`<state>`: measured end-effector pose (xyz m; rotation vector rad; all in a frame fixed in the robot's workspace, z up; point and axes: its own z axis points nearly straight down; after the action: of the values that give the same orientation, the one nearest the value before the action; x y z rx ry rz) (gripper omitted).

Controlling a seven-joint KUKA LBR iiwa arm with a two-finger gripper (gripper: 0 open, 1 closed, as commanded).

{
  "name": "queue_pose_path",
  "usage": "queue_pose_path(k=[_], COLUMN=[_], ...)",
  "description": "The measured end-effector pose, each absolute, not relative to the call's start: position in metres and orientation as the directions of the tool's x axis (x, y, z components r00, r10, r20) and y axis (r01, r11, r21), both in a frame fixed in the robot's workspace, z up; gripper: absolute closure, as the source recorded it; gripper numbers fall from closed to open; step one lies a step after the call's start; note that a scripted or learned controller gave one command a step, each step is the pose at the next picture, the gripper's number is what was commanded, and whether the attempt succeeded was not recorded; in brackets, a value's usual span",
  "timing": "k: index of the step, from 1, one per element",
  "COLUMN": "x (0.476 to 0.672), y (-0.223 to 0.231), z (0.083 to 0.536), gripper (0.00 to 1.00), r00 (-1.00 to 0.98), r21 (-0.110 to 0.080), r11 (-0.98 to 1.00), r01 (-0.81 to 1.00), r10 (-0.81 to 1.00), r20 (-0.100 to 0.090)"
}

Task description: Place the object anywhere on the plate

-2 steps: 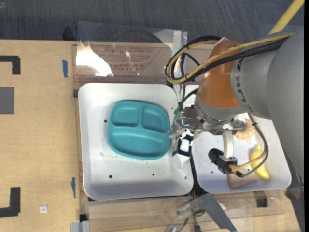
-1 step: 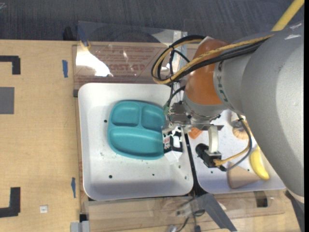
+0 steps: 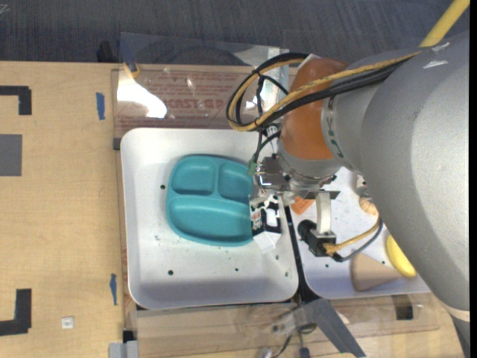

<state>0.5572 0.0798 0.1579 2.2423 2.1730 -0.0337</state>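
**Inspector:** Report the position of your tool.

**Arm:** My tool (image 3: pixel 266 216) hangs low over the left bin (image 3: pixel 149 274), at the right edge of the teal plate (image 3: pixel 211 200). My own wrist masks it from above. I cannot tell whether it is apart or together, and I see nothing clamped in it.

**Inspector:** Where is the object?

**Arm:** I cannot confirm which item it is. The loose items lie in the right bin (image 3: pixel 335 282), well apart from the plate. They are a yellow item (image 3: pixel 400 259), a tan item (image 3: pixel 370 273) just beside it, and a small orange piece (image 3: pixel 369 206) further up. My arm (image 3: pixel 417 162) covers part of each.

**Inspector:** Orientation and long axis?

**Arm:** The visible part of the yellow item runs slantwise, from upper left to lower right. Its ends are hidden, so which way it points is not established. The tan item looks broader toward the near wall of the bin. I cannot judge its axis.

**Inspector:** Recommendation for the step in hand?

**Arm:** In my judgement, any release belongs further left, over one of the plate's compartments and not at its rim, where a thing could tip off into the bin. I should go low before letting go. If the tool carries nothing, the grasp must first be made across the item's short side.
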Motion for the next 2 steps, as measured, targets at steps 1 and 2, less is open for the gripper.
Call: queue_pose_path(k=[1, 2], x=[0.5604, 0.562], y=[0.0833, 0.0821], z=[0.1534, 0.1577], gripper=[1.0, 1.0], r00=[0.037, 0.047], r21=[-0.009, -0.011], r11=[-0.037, -0.047], r01=[0.999, 0.999], r10=[0.999, 0.998], r20=[-0.034, -0.031])
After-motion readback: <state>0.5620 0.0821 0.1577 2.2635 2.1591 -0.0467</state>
